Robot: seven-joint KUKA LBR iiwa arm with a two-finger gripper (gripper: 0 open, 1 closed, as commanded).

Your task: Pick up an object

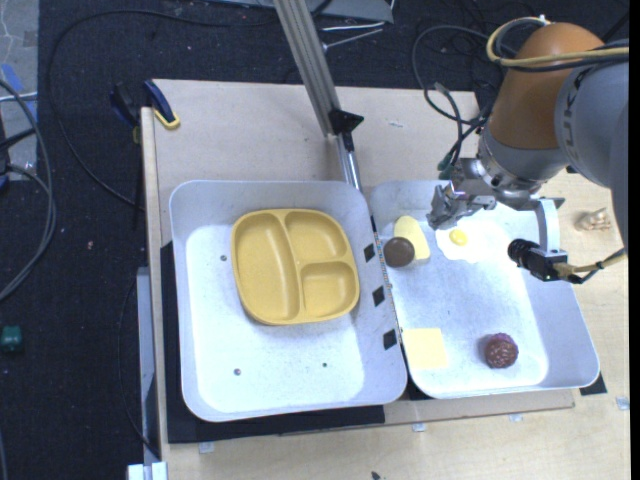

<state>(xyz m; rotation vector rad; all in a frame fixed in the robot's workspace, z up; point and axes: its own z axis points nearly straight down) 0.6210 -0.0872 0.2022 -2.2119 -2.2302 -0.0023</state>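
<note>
The arm reaches in from the right, and its tool [447, 208] hangs over the far edge of the right bin [560, 353]. Whether it is spread or pressed together I cannot tell; the metal parts there blur into one another, and nothing shows clearly between them.

The nearest candidates lie just beside it. A small yellow piece [458, 237] sits right under the tool, close to the bin's far edge. A brown ball [399, 253] rests touching a pale yellow block [414, 239] near the bin's far left corner. Farther off, a yellow square [424, 347] lies by the near left edge, and a dark red ball [499, 350] sits toward the near right corner. The left bin [190, 368] carries a yellow divided tray [296, 265].

The likely risks:
- The small yellow piece looks low and flat, so a closing grip could pass over it or push it along the floor.
- It sits close to the bin wall, which may block one side of the tool.
- If the aim drifts left, the brown ball could roll away on contact, since it is round and only leans on the block.
- Ball and block touch, so a grip there might nudge both and hold neither.
</note>
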